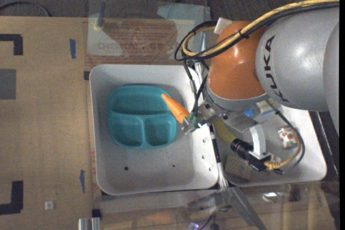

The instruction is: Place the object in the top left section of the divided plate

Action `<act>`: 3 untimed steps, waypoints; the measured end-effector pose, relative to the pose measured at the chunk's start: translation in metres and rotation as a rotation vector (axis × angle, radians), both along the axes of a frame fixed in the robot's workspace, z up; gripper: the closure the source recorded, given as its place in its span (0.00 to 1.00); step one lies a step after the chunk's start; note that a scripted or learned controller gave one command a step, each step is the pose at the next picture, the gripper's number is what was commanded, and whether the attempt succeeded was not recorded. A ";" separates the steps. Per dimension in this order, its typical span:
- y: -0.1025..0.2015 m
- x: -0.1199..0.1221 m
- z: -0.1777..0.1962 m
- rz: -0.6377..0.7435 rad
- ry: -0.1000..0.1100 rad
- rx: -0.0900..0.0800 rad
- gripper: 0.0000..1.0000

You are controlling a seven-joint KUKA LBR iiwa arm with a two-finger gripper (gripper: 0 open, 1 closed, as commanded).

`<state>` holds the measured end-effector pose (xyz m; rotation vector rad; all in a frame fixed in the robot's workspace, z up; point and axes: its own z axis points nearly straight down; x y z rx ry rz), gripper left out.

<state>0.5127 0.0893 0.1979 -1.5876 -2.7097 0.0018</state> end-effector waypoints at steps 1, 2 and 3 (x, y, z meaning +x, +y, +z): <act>0.024 0.023 -0.005 0.233 -0.002 0.001 1.00; 0.017 -0.014 0.002 0.272 0.003 0.001 1.00; -0.026 -0.033 -0.016 0.403 0.003 0.002 1.00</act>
